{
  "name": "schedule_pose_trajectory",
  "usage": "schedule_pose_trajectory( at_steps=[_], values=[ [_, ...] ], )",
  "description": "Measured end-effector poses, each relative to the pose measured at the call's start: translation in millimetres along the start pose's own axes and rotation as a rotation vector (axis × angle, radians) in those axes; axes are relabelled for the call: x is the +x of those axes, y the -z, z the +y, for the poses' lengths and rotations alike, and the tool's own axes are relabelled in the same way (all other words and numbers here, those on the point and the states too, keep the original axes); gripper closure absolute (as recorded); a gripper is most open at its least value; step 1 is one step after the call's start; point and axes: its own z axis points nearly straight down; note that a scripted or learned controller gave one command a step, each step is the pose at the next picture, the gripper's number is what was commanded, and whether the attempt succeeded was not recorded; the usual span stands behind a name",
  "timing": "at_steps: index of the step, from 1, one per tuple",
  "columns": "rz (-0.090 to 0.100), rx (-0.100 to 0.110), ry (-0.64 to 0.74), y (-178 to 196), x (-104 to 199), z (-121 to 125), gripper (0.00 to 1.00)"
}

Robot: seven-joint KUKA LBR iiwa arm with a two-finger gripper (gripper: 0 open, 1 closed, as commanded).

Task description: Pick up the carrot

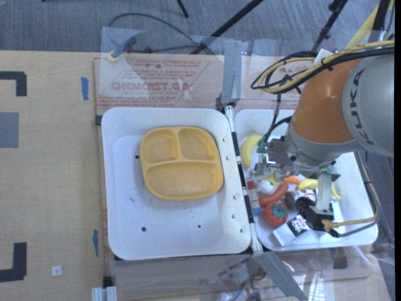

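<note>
Carrot [276,192] is lying in the right bin [363,227], just below-left of the gripper [276,162] — fingers hidden, grasp state cannot be told. A tomato [274,214] is sitting below it, a yellow fruit [250,149] up-left. Left bin [125,231] is holding a yellow divided plate [182,163].

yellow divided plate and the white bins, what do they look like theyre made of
The yellow divided plate looks like moulded plastic with a matte finish: even colour, rounded rims, no sharp glare. The left white bin and right white bin look like thin formed plastic, smooth and slightly glossy, with soft rounded corners; this is a guess from their look.
</note>
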Motion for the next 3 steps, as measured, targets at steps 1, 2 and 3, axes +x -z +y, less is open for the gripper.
schedule_pose_trajectory(
  at_steps=[1, 2, 3],
  values=[
    [-0.002, -0.004, 0.063, 110, 11, 17, 1.0],
    [-0.001, 0.0, 0.38, 110, -1, -25, 1.0],
    [-0.001, -0.002, 0.331, 28, 58, -39, 1.0]
  ],
)
